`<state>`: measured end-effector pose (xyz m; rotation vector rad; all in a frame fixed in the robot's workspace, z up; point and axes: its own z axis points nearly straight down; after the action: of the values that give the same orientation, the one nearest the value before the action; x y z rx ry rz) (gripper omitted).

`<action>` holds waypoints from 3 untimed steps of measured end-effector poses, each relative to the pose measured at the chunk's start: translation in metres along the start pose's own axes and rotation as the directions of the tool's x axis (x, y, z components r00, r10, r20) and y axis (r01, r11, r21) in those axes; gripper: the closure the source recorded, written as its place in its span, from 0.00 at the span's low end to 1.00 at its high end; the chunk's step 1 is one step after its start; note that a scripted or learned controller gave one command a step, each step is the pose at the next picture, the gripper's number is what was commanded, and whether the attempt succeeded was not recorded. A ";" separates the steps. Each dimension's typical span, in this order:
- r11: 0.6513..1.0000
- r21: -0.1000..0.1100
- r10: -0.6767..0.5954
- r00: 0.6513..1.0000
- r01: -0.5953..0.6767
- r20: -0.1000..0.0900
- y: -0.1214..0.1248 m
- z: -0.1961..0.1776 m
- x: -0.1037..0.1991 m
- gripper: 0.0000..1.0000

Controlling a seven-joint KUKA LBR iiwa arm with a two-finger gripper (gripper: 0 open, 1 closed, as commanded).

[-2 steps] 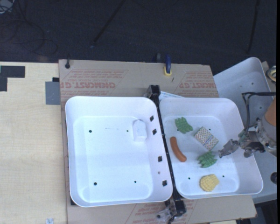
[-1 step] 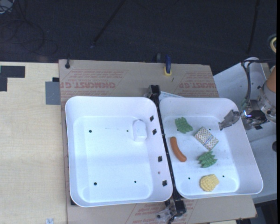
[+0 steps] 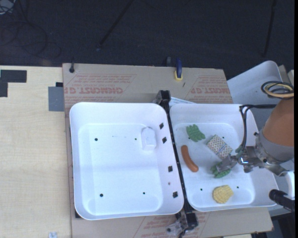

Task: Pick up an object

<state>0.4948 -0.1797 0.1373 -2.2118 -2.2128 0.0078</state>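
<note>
Yellow corn-like piece [image 3: 222, 194] lies below the claw [image 3: 232, 162], which sits low over a green object [image 3: 221, 170] in the right bin [image 3: 248, 202]; its opening I cannot tell. Closing squarely before lifting seems wise.

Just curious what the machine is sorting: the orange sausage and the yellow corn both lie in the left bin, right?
Not quite. The camera view shows the orange sausage and the yellow corn in the right bin, not the left one.
</note>
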 end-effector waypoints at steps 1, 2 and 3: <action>1.000 -0.018 -0.003 1.000 0.003 0.007 0.046 -0.073 0.008 0.00; 1.000 0.001 0.003 1.000 -0.003 0.002 0.003 0.040 -0.003 0.00; 1.000 -0.012 -0.004 1.000 0.004 0.004 0.045 0.017 0.043 0.00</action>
<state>0.5398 -0.1362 0.1200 -2.2155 -2.2256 -0.0013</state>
